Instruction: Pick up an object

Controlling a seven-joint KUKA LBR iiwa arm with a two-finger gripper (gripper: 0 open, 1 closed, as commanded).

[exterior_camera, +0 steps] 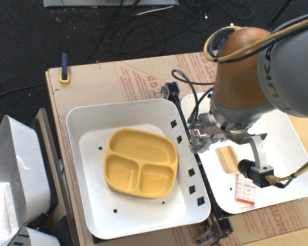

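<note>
While the arm (261, 76) hangs over the right bin (301, 181), the gripper (208, 133) sits at that bin's left edge. Wide or narrow: cannot tell, the wrist covers it. Candidates: tan block (227, 158) just inside the left edge; red-and-white packet (245, 190) near the front edge. Yellow divided plate (141, 163) lies mid left bin (87, 174). Judgement: centre over the block, close across its short side, and descend clear of the bin wall.

The tray (141, 162) is mustard yellow, the left bin (85, 157) and right bin (292, 157) white, the block (227, 159) tan, the packet (245, 192) red-and-white.
</note>
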